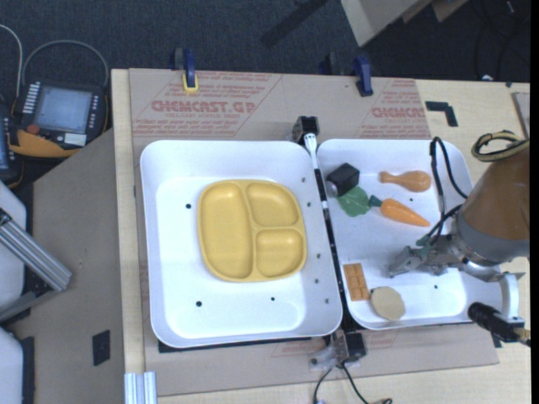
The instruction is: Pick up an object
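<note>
The metal claw (404, 262) hangs low in the shallow white right bin (450, 310), whether clenched I cannot tell; nothing looks lifted; the orange plastic carrot (402, 213) and the round tan cookie (388, 302) lie unpicked.

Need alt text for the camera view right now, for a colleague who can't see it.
The gripper hangs low over the right bin, above bare floor between a carrot and a tan disc, holding nothing. The left bin holds a yellow divided plate.
</note>
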### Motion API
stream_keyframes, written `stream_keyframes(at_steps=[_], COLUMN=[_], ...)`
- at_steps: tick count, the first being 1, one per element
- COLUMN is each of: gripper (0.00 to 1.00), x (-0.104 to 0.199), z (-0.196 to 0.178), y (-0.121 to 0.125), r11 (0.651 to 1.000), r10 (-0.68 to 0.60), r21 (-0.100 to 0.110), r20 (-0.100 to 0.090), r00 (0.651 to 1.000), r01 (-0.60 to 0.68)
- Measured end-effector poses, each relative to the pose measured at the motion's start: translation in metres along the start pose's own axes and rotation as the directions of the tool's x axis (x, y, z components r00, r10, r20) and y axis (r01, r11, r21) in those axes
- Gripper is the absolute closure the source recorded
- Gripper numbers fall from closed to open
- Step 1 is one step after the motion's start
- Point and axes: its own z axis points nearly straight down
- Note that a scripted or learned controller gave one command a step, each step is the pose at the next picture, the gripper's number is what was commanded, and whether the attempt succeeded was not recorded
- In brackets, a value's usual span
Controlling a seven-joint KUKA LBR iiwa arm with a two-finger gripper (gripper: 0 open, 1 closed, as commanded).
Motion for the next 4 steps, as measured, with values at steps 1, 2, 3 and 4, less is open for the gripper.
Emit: stream_keyframes(at_steps=[1, 2, 3, 4], gripper=[1.00, 1.00, 1.00, 1.00], x=[-0.001, 0.009, 0.012, 0.010], z=[-0.014, -0.071, -0.114, -0.175], y=[0.001, 0.005, 0.005, 0.000], r11=[1.000, 1.000, 1.000, 1.000], r10=[0.001, -0.003, -0.002, -0.001], r21=[-0.007, -0.013, -0.012, -0.014], r20=[0.004, 0.005, 0.005, 0.006], r00=[1.000, 1.000, 1.000, 1.000], r01=[-0.001, 0.003, 0.002, 0.002])
